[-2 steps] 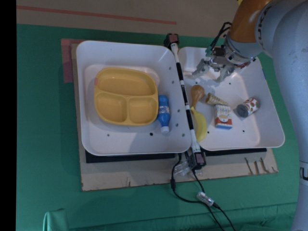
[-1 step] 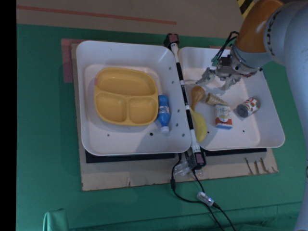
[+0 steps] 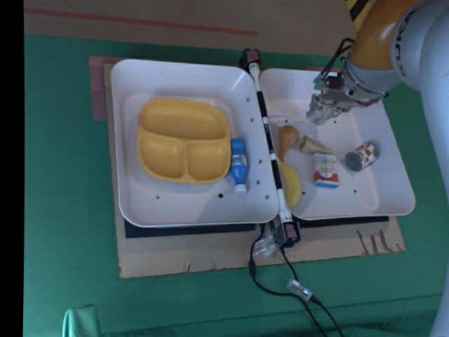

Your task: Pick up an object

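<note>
camera view | fingers [image 3: 317,112] seemingly parted, gripping nothing | hovering in right bin [image 3: 393,181], above chicken drumstick [image 3: 285,139]

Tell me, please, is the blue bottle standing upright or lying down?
Lying down: the blue bottle rests on its side in the left bin, beside the yellow tray.

Dim, bluish light is falling evenly; the white bins [image 3: 189,209] are glaring mildly, everything looking slightly soft.
</note>
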`<state>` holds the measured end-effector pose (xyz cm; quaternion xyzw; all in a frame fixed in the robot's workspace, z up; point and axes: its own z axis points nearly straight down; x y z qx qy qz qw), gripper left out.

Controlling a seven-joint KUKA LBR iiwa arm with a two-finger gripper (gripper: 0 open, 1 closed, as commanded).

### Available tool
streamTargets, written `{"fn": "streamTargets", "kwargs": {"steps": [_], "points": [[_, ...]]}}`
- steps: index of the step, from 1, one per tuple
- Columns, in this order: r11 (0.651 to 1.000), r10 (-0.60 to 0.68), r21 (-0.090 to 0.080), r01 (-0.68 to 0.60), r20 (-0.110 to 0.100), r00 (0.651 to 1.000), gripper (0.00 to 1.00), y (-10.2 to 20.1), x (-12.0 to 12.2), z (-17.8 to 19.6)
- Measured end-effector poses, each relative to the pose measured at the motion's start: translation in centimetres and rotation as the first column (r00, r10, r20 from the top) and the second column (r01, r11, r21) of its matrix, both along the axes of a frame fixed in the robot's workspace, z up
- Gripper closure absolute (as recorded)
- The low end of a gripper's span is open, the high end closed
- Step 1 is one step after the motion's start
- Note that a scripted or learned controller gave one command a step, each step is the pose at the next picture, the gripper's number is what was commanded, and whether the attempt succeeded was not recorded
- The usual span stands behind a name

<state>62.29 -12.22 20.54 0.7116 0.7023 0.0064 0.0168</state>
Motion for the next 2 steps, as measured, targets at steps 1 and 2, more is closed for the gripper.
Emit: {"fn": "streamTargets", "kwargs": {"steps": [1, 2], "points": [[1.0, 0.009, 0.009, -0.009, -0.015, 1.0, 1.0, 2.4, 5.3, -1.7], [1.0, 0.009, 0.011, -0.008, -0.057, 0.998, 1.0, 2.4, 7.5, -1.7]]}}
